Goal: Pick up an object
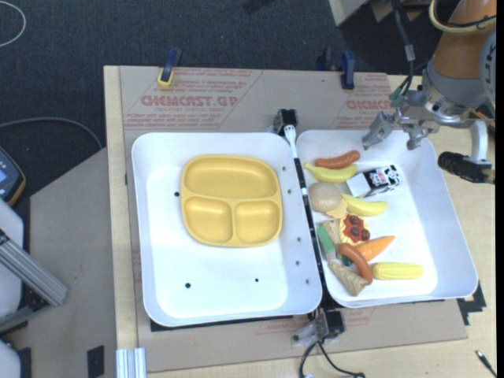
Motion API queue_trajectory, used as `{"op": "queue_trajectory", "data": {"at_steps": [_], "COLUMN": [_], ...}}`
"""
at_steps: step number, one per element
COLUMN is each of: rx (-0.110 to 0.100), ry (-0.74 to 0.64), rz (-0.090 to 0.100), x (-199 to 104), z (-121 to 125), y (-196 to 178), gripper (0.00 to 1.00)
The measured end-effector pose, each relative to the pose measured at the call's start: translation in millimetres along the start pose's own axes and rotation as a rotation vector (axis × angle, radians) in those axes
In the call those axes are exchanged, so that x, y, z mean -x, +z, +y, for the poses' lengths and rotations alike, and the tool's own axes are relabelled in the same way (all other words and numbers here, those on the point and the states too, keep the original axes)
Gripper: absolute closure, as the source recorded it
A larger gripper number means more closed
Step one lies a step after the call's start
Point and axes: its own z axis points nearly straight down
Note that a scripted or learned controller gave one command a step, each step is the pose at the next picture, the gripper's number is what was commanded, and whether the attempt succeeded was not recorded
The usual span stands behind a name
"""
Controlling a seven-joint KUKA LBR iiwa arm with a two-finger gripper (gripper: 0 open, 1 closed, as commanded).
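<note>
- Claw open wide, holding nothing, over back edge of right bin.
- Toy food piled by that bin's left edge.
- "CHEMCAST" printed on brown board behind bins.

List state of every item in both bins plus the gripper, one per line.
Two-finger gripper: fingers spread, nothing between them, above right bin's far edge.
Yellow three-compartment plastic tray: flat in left white bin, upright.
Red toy sausage: lying on a yellow toy banana in right white bin.
Black-and-white small carton: lying on its side.
Orange toy carrot: lying flat.
Yellow toy corn cob: lying flat.
</note>
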Motion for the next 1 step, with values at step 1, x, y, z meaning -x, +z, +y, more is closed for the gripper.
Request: {"op": "queue_trajectory", "data": {"at_steps": [1], "rx": [0.016], "ry": [-0.003], "rz": [-0.003], "x": [-0.2], "z": [3.0], "y": [-10.1], "gripper": [0.0]}}
